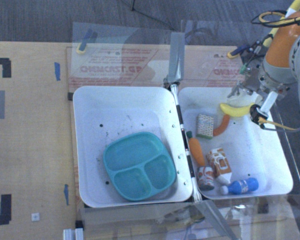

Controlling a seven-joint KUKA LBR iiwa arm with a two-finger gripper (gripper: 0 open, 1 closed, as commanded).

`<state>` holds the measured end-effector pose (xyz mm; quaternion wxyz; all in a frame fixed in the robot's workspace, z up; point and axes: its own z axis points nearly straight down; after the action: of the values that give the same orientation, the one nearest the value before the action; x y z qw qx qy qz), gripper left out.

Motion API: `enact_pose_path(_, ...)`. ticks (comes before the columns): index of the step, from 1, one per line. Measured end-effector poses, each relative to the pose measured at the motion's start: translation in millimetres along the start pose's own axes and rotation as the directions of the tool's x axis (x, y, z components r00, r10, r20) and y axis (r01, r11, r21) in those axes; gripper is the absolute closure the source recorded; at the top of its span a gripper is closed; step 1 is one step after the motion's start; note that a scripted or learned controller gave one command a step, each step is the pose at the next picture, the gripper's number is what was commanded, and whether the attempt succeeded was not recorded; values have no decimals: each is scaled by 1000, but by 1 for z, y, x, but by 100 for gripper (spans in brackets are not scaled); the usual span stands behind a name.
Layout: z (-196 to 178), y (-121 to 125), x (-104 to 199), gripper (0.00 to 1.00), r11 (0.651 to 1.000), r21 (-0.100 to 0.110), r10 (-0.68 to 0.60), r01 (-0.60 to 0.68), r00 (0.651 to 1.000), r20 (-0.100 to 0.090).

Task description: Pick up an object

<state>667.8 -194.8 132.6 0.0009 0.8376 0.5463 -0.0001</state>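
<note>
The right bin (275, 156) holds several objects. A yellow banana (234, 110) lies at its back, right below my gripper (246, 102), which reaches in from the right; the gripper's body hides where it meets the banana. A small patterned box (205, 125) and a curved orange piece (221, 126) sit just left of the banana. Nearer the front are a carrot (196, 151), an orange-and-white carton (220, 163), a small can (206, 178) and a blue bottle (242, 186).
The left bin (90, 114) holds a teal divided plate (139, 166) at its front. A metal divider (176, 59) stands behind the seam between the bins. Cables (280, 126) hang from the wrist over the right bin's right rim.
</note>
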Motion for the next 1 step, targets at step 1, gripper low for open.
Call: enact_pose_path(1,46,-14,6,0,1000,-1,-18,18,1000,-1)
